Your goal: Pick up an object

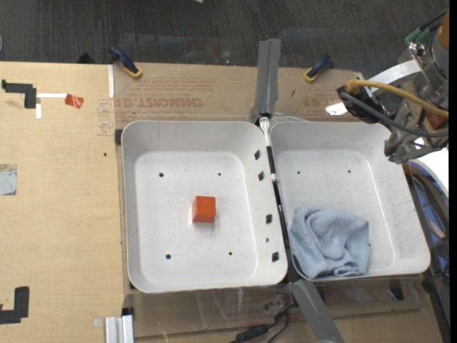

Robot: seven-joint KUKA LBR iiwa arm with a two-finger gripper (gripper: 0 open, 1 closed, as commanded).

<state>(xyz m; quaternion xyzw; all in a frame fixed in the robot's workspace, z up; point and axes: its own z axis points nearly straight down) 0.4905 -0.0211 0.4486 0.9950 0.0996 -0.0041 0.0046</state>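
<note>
Two shallow white plastic bins are seen side by side on the bench. In the left bin point(143, 263) one small orange-red cube point(203, 209) is found, resting on the floor slightly below the middle. In the right bin point(400, 220) one crumpled pale blue-grey cloth point(332, 243) is bunched against the near wall. Two blue-and-orange clamps point(125, 61) are fixed along the far edge. The grey arm point(421, 98) is seen at the right edge, above the right bin's far corner; its tool's state cannot be told.
</note>
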